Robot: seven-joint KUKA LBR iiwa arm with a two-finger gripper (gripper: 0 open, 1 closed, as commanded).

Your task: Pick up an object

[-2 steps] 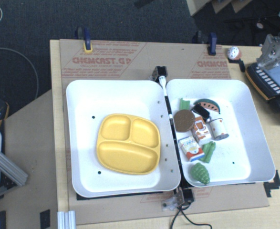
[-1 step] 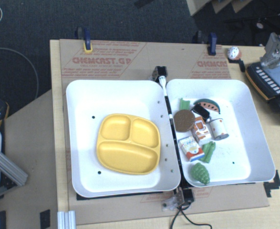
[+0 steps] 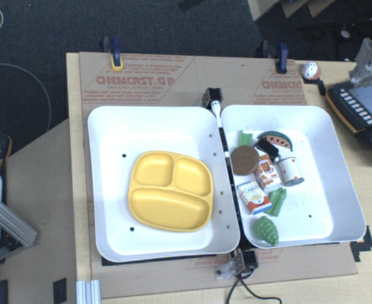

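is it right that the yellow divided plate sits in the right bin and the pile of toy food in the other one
Not quite: the camera view shows the yellow divided plate in the left bin, not the right. The pile of toy food is in the other one, the right bin.

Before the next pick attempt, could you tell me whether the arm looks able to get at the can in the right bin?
Probably yes: the can lies uncovered at the pile's right edge, with bare bin floor on the arm's side.

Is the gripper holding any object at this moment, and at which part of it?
That cannot be told; the toys lie in the right bin.
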